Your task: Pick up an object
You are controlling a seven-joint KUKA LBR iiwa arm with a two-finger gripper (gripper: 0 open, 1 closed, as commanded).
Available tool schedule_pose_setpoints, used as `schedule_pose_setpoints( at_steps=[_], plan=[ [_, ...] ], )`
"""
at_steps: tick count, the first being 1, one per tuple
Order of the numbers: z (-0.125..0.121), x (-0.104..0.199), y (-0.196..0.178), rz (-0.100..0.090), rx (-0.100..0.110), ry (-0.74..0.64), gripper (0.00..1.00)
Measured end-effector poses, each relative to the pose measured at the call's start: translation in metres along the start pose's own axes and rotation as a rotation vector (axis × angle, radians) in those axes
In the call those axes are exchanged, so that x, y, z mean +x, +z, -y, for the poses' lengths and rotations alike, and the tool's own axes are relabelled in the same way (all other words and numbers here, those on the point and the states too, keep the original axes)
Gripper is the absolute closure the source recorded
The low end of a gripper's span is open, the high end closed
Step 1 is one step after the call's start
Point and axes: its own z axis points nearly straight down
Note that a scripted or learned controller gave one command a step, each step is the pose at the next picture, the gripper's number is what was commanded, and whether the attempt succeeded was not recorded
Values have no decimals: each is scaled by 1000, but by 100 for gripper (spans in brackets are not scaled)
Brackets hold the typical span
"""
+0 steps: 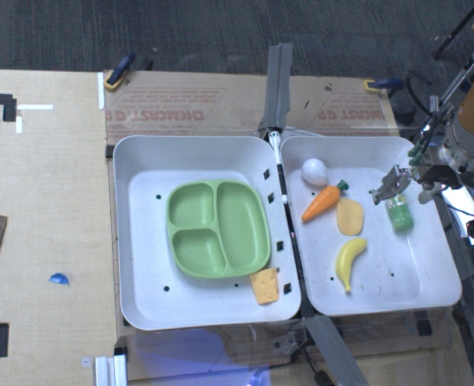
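The right bin (430,292) holds a white ball (314,170), an orange carrot (321,202), a pale orange slice (350,216), a yellow banana (348,262) and a small green bottle (400,215). My gripper (397,189) reaches in from the right and hangs at the bin's right side, directly over the top of the green bottle. The bottle's upper end is partly covered by the gripper, and I cannot tell whether they touch. In the left bin (136,215) lie a green divided plate (218,228) and a yellow-orange wedge (265,285).
A grey divider post (278,87) stands behind the seam between the bins. Cardboard (188,107) lies behind the bins. The wooden bench (39,215) extends to the left with a small blue item (58,279). Cables and frame parts crowd the right edge.
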Motion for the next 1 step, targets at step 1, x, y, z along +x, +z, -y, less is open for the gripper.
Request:
schedule_pose_setpoints(
  at_steps=[1],
  plan=[
    [2, 22, 150, -1, 1, 5, 0]
  ],
)
